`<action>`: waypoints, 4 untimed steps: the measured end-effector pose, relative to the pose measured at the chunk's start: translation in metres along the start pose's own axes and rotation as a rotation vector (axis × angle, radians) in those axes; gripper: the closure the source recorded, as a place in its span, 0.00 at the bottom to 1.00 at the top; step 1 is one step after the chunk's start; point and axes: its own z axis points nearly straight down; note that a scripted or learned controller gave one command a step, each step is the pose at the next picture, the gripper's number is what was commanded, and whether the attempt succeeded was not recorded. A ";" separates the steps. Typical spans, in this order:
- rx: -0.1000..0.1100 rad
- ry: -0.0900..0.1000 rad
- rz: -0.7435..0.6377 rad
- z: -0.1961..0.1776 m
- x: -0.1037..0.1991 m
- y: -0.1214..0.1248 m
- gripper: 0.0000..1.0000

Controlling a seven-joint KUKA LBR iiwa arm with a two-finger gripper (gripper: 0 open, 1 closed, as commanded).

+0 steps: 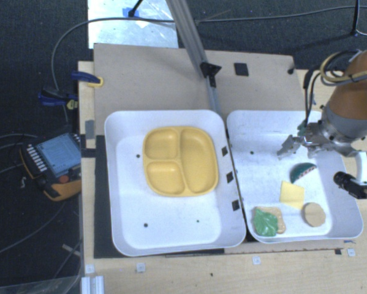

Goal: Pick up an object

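Fingers (288, 146) spread, gripping nothing. We count two bins: left bin (125, 225) holds one yellow tray (180, 161); right bin (257, 133) four food pieces.

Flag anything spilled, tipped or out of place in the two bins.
Nothing stands out. The yellow plate lies flat in the left bin; four small items lie apart near the right bin's front.
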 end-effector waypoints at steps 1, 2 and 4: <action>-0.001 0.000 0.000 0.055 0.010 -0.003 0.00; -0.006 -0.001 0.000 0.041 0.009 -0.001 1.00; -0.008 -0.001 -0.003 -0.059 0.008 -0.013 1.00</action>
